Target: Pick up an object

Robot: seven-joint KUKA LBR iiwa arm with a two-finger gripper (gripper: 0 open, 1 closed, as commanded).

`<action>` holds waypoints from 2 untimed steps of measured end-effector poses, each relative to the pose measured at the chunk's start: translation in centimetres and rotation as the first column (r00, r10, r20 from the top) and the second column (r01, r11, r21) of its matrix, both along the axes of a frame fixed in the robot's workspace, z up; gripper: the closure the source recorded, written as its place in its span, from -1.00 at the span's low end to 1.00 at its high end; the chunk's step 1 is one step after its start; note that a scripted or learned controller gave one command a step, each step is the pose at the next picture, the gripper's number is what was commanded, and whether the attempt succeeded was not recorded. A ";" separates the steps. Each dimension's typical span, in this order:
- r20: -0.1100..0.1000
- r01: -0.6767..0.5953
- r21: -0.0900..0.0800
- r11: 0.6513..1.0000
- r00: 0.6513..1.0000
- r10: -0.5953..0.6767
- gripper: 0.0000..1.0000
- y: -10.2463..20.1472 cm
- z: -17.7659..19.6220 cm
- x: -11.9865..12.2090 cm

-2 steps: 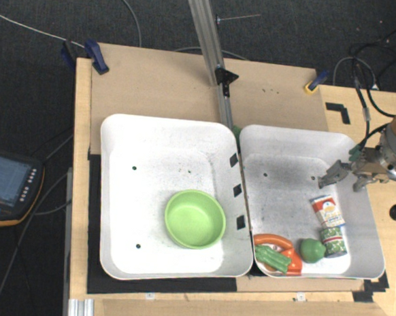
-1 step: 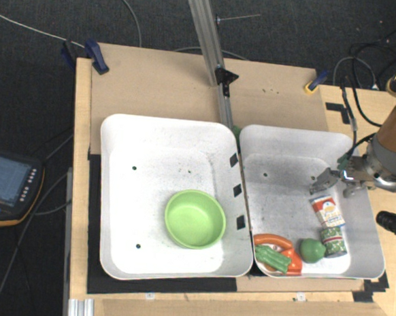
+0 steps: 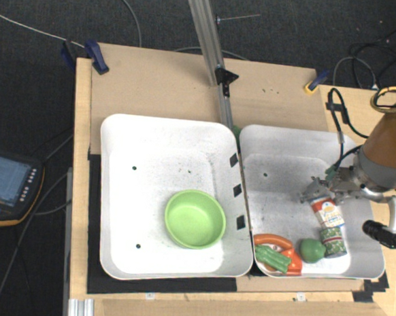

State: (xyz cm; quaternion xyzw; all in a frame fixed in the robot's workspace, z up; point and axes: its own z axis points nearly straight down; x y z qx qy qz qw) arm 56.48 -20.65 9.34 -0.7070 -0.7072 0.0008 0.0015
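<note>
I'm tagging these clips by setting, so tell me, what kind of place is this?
Most likely a robotics lab test bench, not a kitchen. A robot arm reaches over two white bins on a wooden bench, cables trail across the dark floor, and a handheld control pendant lies beside the bench.

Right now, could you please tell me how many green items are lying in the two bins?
3: a green bowl in the left bin, a green ball and green vegetable toy in the right.

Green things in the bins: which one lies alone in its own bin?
The green bowl, alone in the left bin. The green ball shares the right bin with other items.
</note>
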 end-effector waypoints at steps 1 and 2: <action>0.005 0.000 -0.001 1.000 1.000 0.000 1.00 0.0 1.3 0.1; 0.008 0.000 -0.002 1.000 1.000 0.000 1.00 -0.4 6.3 -0.7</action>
